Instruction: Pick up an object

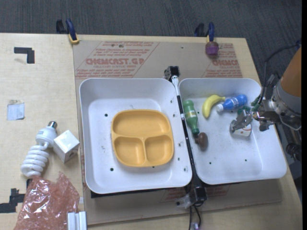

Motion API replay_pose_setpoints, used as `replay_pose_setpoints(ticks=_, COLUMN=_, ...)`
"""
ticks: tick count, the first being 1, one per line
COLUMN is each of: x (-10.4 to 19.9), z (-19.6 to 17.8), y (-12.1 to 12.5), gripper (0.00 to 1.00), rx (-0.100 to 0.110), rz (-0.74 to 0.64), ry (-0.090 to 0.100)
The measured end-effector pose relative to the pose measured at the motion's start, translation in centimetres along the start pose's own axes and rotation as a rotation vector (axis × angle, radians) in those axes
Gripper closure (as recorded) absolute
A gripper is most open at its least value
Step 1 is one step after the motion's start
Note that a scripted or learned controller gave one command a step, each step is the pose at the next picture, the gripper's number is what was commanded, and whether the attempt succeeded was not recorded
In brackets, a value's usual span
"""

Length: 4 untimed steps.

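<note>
The metal claw (241,125) hangs low in the right white bin (230,169), its grip impossible to judge, just right of the yellow plastic banana (210,104) and blue bottle (234,102).

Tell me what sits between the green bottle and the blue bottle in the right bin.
In the camera view, a yellow banana lies between the green bottle and the blue bottle, its upper end close to the blue bottle's cap.

Open floor below the banana (211,104)
</note>
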<state>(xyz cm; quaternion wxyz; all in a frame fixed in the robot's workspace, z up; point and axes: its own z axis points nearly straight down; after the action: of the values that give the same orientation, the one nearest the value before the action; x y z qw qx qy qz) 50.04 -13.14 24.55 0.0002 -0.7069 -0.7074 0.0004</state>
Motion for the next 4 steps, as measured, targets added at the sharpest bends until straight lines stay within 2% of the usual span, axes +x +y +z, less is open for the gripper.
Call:
replay_pose_setpoints(ticks=1, x=-1.4, z=11.8, y=0.3, gripper=0.00, rx=-0.001, rz=0.002, ry=0.000)
replay_pose_setpoints(ticks=2, x=3.5, z=15.3, y=-0.2, gripper=0.00, rx=-0.001, rz=0.001, ry=0.000)
replay_pose_setpoints(ticks=3, x=3.4, z=14.3, y=-0.1, gripper=1.00, rx=-0.004, rz=0.003, ry=0.000)
replay_pose_setpoints(ticks=4, x=8.3, z=5.3, y=-2.2, gripper=1.00, rx=-0.002, rz=0.001, ry=0.000)
